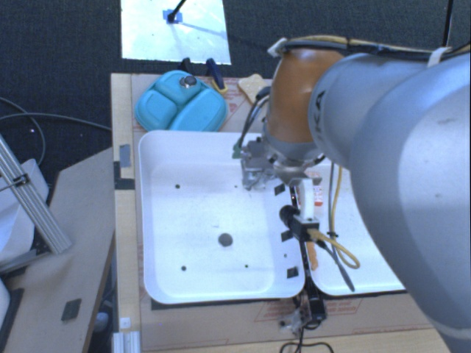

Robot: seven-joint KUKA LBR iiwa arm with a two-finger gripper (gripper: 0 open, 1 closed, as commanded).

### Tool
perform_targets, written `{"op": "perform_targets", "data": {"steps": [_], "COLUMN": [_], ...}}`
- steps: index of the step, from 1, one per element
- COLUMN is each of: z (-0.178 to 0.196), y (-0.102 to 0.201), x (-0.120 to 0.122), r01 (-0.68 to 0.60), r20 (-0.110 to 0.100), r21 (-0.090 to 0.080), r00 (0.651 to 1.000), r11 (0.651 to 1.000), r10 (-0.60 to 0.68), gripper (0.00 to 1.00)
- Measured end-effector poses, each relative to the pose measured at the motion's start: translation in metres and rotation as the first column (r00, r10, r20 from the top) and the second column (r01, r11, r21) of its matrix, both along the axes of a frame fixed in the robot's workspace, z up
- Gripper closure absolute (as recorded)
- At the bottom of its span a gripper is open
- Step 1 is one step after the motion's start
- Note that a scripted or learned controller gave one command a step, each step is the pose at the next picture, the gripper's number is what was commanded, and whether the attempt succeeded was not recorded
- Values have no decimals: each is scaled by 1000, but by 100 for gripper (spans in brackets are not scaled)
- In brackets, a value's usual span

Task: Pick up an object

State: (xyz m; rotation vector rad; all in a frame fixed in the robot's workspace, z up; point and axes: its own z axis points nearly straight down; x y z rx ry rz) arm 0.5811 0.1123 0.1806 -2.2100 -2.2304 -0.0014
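Observation:
My gripper (253, 178) hangs over the right part of the left white bin (158, 197), near the wall it shares with the right bin. A small grey disc (225, 239) lies on the left bin's floor, below and left of the gripper and apart from it. In the right bin (375, 279), a white item with red print (318, 195) and an orange-handled tool (312, 254) lie close to the shared wall. The big grey arm with its orange band hides most of the right bin.
A blue plastic container (180, 103) sits on the bench behind the left bin, with a pale wooden piece (250, 87) beside it. Small dark dots mark the left bin's floor. A metal rail (33, 204) stands off the bench at the left.

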Motion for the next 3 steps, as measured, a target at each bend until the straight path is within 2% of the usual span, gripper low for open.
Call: {"op": "perform_targets", "data": {"steps": [1,2,3], "z": [-44,186,107], "y": [25,96,75], "x": [-71,-9,84], "r01": [2,0,11], "r20": [-8,23,6], "r21": [-1,7,-2], "r00": [1000,1000,1000], "r11": [1000,1000,1000], "r10": [-2,0,-11], "gripper": [100,100,100]}}
